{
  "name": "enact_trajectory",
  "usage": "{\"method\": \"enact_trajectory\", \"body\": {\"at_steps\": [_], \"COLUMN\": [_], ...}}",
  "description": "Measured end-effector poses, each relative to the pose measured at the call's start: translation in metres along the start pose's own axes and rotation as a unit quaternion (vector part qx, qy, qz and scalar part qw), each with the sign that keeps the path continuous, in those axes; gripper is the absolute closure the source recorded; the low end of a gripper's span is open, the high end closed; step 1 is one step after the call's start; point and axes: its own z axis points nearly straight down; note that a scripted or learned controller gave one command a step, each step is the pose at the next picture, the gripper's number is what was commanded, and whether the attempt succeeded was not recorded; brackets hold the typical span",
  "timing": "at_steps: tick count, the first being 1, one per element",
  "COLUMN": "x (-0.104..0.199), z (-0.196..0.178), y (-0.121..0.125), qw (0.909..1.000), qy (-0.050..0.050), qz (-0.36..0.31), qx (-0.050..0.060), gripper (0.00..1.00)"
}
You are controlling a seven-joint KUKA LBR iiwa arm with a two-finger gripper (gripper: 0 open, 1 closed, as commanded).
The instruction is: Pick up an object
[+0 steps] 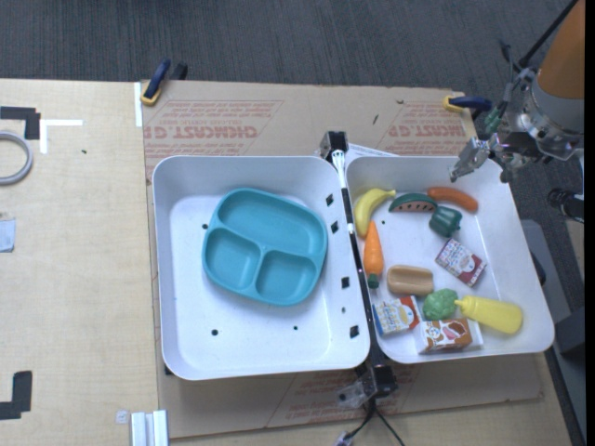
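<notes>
A grey robot arm with an orange band reaches in from the right, its two-finger tool (pixel 479 153) hanging over the far right corner of the right-hand shallow white bin (pixel 535 258). The tool carries nothing; how far its fingers are parted cannot be told.

That bin holds toy food. The nearest piece is an orange-red sausage (pixel 453 197), lying just toward the camera from the tool, its long axis running roughly left to right. Touching it on the near side is a green pepper (pixel 445 219), with a watermelon slice (pixel 412 203) to its left and a yellow banana (pixel 370 208) farther left.

The left-hand white bin (pixel 177 277) holds a turquoise three-compartment plastic plate (pixel 265 246).

The likely move is a short descent toward the sausage, closing across its narrow width.
</notes>
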Motion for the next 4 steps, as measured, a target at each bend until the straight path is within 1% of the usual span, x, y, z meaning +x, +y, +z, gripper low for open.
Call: {"method": "enact_trajectory", "body": {"at_steps": [1,2,3,4], "x": [-0.009,-0.008,-0.008,-0.004], "z": [0.123,0.114,0.114,0.131], "y": [0.029,0.029,0.029,0.032], "qw": [0.9973,0.9972,0.9972,0.9731], "qy": [-0.003,-0.003,-0.003,-0.004], "qz": [-0.074,-0.075,-0.075,-0.23], "qx": [-0.007,-0.007,-0.007,-0.008], "gripper": [0.0,1.0,0.0,0.0]}}
